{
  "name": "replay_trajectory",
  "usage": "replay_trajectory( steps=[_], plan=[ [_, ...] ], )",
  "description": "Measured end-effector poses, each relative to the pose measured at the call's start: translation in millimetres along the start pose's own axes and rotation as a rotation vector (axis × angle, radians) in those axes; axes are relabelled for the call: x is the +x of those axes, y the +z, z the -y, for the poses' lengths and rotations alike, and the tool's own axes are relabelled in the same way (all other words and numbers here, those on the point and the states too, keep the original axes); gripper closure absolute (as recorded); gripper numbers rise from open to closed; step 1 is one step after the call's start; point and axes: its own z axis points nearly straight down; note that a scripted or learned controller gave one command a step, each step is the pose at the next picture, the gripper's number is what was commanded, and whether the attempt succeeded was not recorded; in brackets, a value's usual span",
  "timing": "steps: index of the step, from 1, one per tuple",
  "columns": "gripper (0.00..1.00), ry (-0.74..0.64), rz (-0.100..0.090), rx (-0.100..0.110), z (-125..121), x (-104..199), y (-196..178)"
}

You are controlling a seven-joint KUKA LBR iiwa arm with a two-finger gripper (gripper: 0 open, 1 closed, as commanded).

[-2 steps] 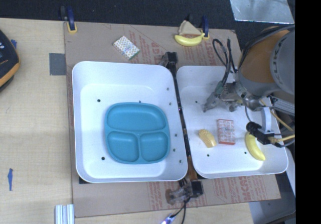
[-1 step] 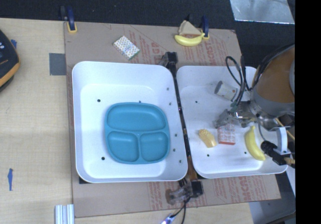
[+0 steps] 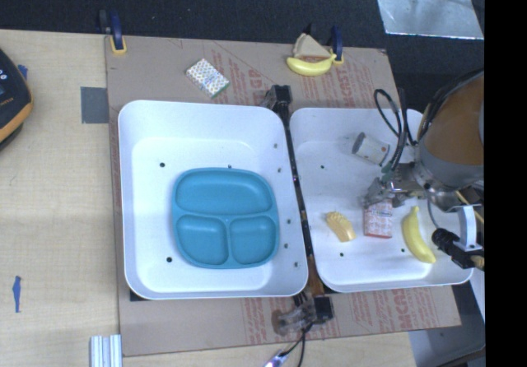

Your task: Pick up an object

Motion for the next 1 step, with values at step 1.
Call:
replay_trajectory(
  steps=[1],
  plan=[
    [1.00,0.002,-0.003,-0.003,-18.0,126.2,-90.8]
  ],
)
